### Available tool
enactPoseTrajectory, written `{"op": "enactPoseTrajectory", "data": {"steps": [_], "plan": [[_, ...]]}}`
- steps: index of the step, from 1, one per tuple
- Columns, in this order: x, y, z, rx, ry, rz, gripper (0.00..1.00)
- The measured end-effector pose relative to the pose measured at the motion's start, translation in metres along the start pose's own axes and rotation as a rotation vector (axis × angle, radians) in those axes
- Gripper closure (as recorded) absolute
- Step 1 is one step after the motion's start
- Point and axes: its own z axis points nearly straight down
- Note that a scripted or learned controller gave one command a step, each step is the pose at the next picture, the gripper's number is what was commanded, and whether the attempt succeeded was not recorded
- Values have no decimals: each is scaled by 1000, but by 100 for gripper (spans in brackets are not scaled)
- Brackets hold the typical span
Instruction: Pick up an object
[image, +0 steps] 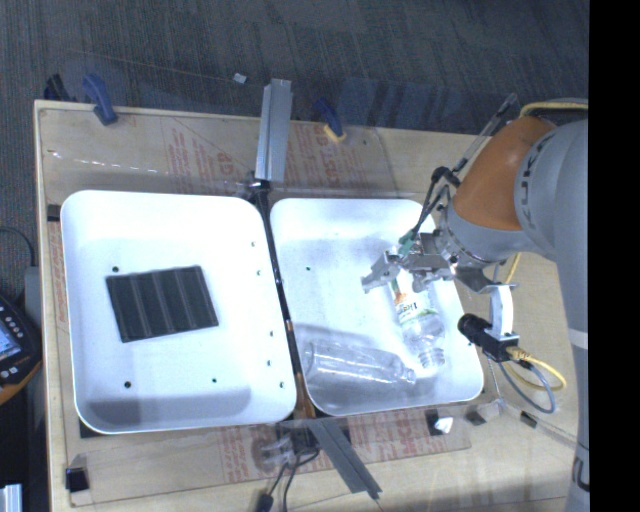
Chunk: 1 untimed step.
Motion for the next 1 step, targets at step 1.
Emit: {"op": "enactPoseTrajectory", "data": {"steps": [1], "plan": [[0,4,14,4,1,11,0]]}}
